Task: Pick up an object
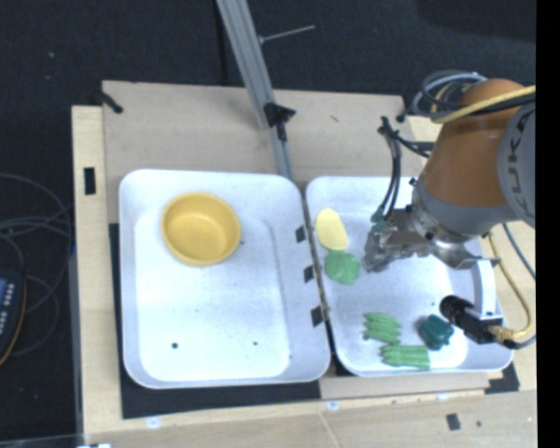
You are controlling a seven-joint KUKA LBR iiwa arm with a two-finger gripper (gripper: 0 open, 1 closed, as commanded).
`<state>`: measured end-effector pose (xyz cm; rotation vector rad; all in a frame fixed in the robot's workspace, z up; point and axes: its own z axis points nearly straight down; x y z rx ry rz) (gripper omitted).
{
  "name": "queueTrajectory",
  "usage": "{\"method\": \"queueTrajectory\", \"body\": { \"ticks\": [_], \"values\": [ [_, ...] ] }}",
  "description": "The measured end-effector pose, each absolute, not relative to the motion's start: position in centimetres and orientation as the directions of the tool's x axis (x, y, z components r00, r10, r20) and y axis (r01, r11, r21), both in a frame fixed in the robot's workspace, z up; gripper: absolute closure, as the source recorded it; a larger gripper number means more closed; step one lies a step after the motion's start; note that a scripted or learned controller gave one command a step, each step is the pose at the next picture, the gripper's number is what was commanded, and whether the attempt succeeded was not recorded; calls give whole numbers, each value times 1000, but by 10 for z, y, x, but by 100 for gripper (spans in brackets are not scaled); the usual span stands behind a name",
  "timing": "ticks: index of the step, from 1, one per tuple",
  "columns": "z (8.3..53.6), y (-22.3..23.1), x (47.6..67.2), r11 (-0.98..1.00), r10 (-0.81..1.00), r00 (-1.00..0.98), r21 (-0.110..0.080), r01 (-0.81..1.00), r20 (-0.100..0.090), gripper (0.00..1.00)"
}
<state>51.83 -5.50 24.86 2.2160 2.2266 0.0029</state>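
Hovering hand (371, 256) just beside round green object (343, 269), right bin (467, 367).

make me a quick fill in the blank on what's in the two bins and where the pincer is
1. The yellow bowl sits in the ____ bin.
2. The pincer hangs over the ____ bin.
3. The round green piece lies just below a pale ____ object.
4. The teal object lies in the same bin as the two ____ toys beside it.

Missing words: left; right; yellow; green

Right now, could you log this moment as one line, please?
gripper low in right bin | beside green round piece | nothing seen held
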Motion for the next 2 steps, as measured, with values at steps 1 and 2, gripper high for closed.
{"method": "queueTrajectory", "body": {
  "ticks": [1,2],
  "values": [
    [246,-14,531,3,1000,-3,0,1000,1,100],
    [254,34,542,4,1000,-4,1,1000,1,100]
  ]
}}
